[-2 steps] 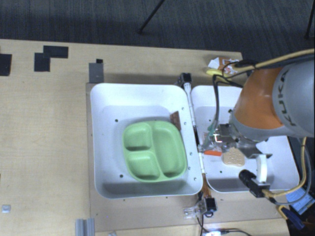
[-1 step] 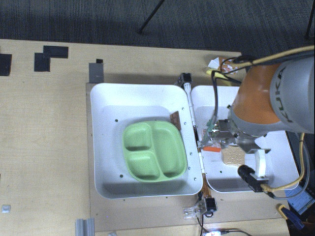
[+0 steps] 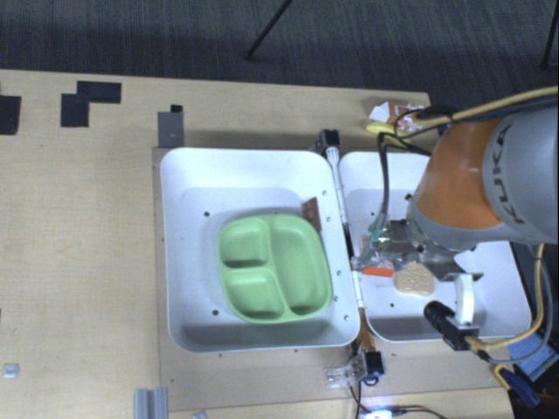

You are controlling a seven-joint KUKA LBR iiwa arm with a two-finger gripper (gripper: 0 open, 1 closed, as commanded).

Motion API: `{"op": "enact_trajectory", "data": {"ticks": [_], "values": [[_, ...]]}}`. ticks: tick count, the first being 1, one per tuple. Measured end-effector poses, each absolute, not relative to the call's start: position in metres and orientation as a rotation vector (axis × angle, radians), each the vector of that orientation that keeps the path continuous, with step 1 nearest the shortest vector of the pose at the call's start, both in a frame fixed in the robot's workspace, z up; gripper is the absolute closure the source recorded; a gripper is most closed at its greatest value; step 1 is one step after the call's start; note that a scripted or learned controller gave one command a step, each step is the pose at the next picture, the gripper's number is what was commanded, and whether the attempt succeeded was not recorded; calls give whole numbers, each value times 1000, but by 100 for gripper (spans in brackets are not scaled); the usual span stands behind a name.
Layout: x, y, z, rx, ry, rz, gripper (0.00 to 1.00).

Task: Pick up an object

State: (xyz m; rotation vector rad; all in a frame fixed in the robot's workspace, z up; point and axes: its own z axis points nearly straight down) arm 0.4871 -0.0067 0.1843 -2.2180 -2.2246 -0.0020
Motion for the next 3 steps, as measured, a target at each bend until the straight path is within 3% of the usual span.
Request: {"op": "enact_trajectory", "data": {"ticks": [3], "values": [[487,-11,184,-2216,-2227,-4,100]]}}
